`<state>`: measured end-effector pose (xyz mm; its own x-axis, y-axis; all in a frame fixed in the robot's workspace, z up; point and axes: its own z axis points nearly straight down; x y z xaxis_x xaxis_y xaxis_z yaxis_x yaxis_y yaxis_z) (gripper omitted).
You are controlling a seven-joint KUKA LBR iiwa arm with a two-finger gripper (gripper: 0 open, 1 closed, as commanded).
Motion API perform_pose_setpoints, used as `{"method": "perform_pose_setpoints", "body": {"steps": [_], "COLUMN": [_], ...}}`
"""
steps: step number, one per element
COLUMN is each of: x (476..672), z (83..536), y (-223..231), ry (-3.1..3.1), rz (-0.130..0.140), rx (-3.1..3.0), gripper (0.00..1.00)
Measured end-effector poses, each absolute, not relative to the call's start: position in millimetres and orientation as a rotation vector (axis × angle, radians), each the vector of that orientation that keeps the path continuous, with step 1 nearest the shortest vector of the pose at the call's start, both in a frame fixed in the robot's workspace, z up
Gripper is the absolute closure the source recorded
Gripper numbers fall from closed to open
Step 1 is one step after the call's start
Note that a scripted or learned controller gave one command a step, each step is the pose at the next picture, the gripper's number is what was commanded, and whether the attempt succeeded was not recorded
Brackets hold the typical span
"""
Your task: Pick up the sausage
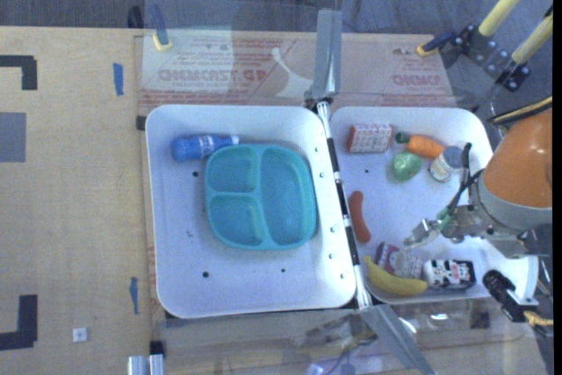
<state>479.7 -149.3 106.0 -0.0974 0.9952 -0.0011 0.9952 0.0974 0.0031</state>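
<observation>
The sausage [358,217] is a reddish-brown link lying lengthwise near the left wall of the right bin [457,120]. My gripper [428,230] hovers over the lower middle of that bin, to the right of the sausage and clear of it. It is open with nothing between its fingers. Behind it at the right edge rises the grey arm with its orange band [525,164].
The right bin also holds a red-and-white box [369,137], a carrot [424,147], a green lump [405,166], a small can [443,164], a banana [392,279], a purple packet [395,259] and a black-and-white item [450,272]. A teal divided plate [261,196] and a blue bottle [200,146] lie in the left bin.
</observation>
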Motion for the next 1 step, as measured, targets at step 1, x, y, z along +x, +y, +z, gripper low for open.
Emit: {"method": "perform_pose_setpoints", "body": {"steps": [1], "x": [555.5], "z": [88.7], "y": [-115.1], "ry": [2.265], "rz": [0.009], "rx": [2.162], "gripper": [0.0]}}
